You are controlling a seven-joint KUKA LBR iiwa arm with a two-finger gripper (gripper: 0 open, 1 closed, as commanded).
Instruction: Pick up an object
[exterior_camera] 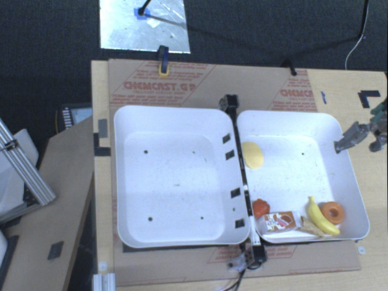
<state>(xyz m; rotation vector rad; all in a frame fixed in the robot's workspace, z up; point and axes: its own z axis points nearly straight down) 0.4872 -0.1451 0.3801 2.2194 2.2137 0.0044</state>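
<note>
A shiny metal sheet (144, 16) lies on the dark floor behind the bench; a yellow clamp (163, 61) grips the cardboard sheet (254, 83).

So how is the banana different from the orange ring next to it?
The banana is yellow, long and curved; the orange ring is round with a hole in its middle. The banana looks bigger than the ring. Both lie touching in the right bin's near right corner.
</note>
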